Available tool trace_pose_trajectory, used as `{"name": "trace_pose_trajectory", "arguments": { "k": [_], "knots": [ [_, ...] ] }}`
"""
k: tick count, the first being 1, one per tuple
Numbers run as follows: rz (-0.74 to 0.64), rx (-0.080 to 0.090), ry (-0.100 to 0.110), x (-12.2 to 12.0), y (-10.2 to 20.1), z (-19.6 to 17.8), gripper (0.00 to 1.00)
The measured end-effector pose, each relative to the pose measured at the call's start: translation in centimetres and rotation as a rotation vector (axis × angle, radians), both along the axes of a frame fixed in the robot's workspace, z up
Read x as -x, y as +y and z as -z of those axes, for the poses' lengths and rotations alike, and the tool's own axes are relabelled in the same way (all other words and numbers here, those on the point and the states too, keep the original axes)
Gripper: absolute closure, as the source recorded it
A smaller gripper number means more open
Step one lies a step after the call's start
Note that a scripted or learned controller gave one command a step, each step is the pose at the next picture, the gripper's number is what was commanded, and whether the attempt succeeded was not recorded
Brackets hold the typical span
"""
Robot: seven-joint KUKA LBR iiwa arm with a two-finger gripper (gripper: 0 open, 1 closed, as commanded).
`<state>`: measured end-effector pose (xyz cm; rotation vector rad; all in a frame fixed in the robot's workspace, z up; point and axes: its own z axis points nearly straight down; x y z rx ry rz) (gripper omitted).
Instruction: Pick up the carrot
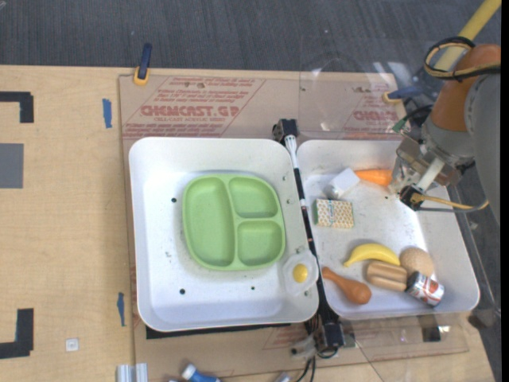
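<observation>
now | right bin [457, 237]: carrot [374, 177], banana [371, 254] | left bin [151, 213]: green plate [234, 221] | tool [413, 183]: cannot tell

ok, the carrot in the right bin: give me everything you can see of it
The carrot is a small orange piece that looks like smooth plastic toy food, with no green top visible. It lies flat in the upper part of the right bin, long axis roughly left to right, narrower toward the left. Its left end meets or sits just beside a white block; contact is hard to tell. The end effector is at its right end, hiding the tip, and the carrot is not visibly between the fingers.
</observation>
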<state>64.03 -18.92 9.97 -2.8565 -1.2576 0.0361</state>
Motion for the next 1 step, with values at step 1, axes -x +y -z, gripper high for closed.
{"name": "trace_pose_trajectory", "arguments": {
  "k": [1],
  "knots": [
    [0.002, -0.003, 0.025, 0.57, -0.28, 0.32, 0.00]
  ]
}}
